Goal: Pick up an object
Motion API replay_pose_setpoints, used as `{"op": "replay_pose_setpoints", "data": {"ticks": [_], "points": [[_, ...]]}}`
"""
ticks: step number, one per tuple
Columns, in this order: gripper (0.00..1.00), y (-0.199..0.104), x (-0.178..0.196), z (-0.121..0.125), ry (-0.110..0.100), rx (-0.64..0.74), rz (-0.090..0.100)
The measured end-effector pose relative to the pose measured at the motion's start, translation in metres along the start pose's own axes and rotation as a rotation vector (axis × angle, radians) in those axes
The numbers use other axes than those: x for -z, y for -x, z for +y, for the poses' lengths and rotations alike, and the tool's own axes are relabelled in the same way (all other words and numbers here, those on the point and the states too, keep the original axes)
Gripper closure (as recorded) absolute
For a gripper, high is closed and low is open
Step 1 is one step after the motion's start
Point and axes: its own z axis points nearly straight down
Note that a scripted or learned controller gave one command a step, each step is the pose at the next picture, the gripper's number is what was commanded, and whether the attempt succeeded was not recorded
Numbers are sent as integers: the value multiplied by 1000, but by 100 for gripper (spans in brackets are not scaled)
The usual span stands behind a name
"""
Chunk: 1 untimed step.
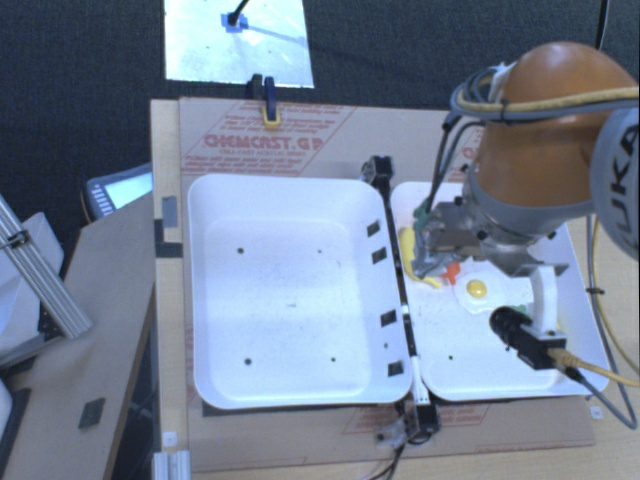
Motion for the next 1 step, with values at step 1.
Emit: {"op": "replay_pose_setpoints", "data": {"ticks": [1], "points": [[100, -68, 27, 3, 8, 5, 2]]}}
